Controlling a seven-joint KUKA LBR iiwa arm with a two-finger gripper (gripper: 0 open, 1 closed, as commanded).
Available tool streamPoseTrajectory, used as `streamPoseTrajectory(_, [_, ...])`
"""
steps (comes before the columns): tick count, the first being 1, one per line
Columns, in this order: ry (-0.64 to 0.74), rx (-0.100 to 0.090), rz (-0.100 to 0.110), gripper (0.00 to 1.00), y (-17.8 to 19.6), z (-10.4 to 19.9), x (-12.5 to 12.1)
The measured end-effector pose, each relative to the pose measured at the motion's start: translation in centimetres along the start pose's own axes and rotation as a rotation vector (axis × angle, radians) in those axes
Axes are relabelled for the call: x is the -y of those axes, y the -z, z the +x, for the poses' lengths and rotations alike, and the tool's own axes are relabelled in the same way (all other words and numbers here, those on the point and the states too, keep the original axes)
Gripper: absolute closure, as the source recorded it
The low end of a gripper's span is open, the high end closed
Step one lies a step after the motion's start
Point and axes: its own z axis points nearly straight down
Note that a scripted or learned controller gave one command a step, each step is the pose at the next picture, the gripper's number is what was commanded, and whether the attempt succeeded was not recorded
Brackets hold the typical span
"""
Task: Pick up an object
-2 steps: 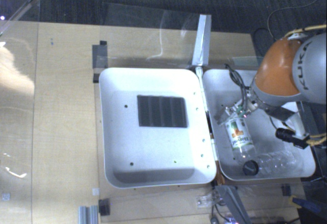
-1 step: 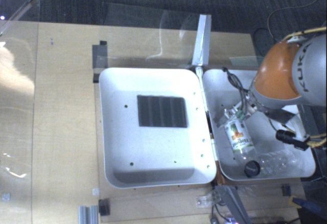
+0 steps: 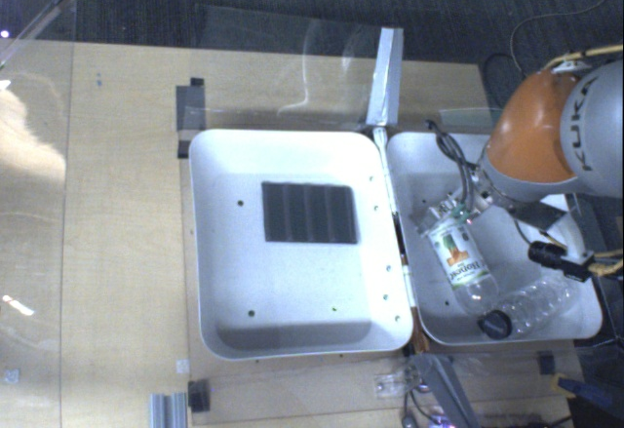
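Observation:
In the right bin (image 3: 421,304) lies a small clear bottle with a white, orange and green label (image 3: 458,258), its length running from upper left to lower right. A crumpled clear plastic bottle (image 3: 536,304) with a black cap (image 3: 495,324) lies along the bin's front wall. My gripper (image 3: 458,208) hangs under the orange-banded wrist (image 3: 531,138), right at the labelled bottle's upper end. From this angle I cannot make out whether it touches the bottle.
The left bin (image 3: 210,251) has a dark ribbed rectangle (image 3: 309,213) on its floor. A metal post (image 3: 385,75) stands behind the gap between the bins. Cables (image 3: 561,260) trail over the right bin's right side.

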Motion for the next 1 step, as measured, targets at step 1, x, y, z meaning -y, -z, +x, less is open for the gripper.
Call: streamPoseTrajectory(1, [-0.129, -0.022, 0.028, 1.00, 7.95, 3.85, 2.25])
